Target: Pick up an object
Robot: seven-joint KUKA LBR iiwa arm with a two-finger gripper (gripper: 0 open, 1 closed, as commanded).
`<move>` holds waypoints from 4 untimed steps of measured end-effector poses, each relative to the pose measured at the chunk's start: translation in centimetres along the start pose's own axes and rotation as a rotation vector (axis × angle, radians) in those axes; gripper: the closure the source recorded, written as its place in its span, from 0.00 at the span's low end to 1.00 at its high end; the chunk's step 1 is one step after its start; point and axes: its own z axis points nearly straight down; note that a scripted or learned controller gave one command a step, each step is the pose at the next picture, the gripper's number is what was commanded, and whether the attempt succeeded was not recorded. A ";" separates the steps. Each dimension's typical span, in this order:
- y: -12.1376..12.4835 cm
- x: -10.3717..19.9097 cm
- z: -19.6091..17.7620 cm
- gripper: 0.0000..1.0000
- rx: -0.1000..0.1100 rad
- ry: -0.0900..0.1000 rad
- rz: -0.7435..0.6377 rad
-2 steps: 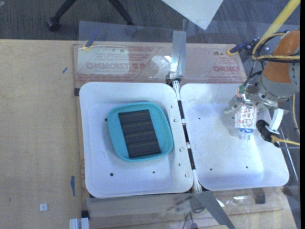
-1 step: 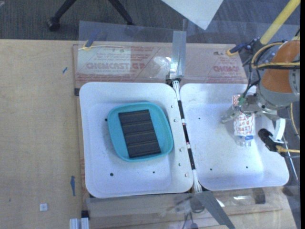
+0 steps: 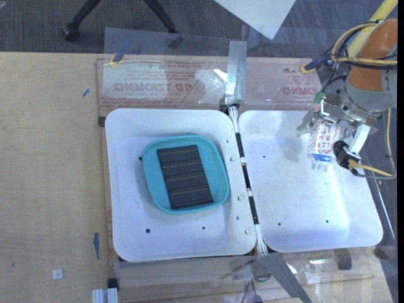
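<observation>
Now the jaws point(image 3: 323, 137) grip a small crinkly packet point(image 3: 321, 145) with red print over the smooth right bin point(image 3: 315, 232). Nearby, the left bin point(image 3: 126, 232) holds a rounded blue tray point(image 3: 151, 169) with a dark ridged block point(image 3: 184, 176).

A robotics lab or test workshop was indicated. Two shallow white bins point(image 3: 126, 232) were set side by side on a plain wooden bench point(image 3: 44, 169), and clear plastic sheeting point(image 3: 164, 84) was taped along their far edge. A grey arm with an orange band point(image 3: 377, 43), hung with yellow cables point(image 3: 353, 33), was mounted at the right. Grey carpet point(image 3: 38, 5) and the wheeled base of an office chair point(image 3: 120, 5) were seen beyond the bench.
</observation>
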 end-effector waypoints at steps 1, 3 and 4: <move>-0.8 -2.6 5.1 0.00 -0.002 0.001 -0.233; -1.2 2.2 4.9 1.00 -0.005 0.002 -0.453; 0.4 6.7 -4.7 1.00 -0.002 0.000 -0.487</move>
